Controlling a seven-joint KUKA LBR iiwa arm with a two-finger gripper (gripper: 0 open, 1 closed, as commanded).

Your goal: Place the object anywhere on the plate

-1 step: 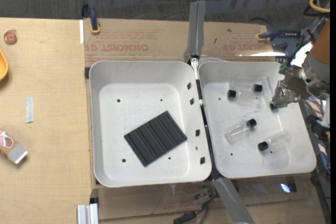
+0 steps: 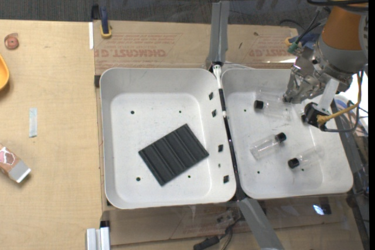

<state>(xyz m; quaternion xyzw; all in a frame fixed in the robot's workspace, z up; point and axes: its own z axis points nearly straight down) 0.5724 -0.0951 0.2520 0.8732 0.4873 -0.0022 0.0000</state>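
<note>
Nothing sits on the dark ribbed plate (image 2: pixel 173 154) yet; I count 3 vials (image 2: pixel 268 145) near my gripper (image 2: pixel 295 94), grip probably unreadable from here.

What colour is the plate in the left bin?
Dark grey with ridges, seen in the camera view.

The plate (image 2: pixel 173 154) is a dark grey, ribbed rectangular slab lying flat on the floor of the left bin (image 2: pixel 117 126), turned at a slant so its corners point toward the bin walls. Three clear vials with black caps lie on their sides in the right bin (image 2: pixel 334 181): one vial (image 2: pixel 266 102) near the far wall, a second vial (image 2: pixel 268 145) about mid-floor, and a third vial (image 2: pixel 304 158) closer to the right wall. All three lie apart from one another and well apart from the plate.
</note>
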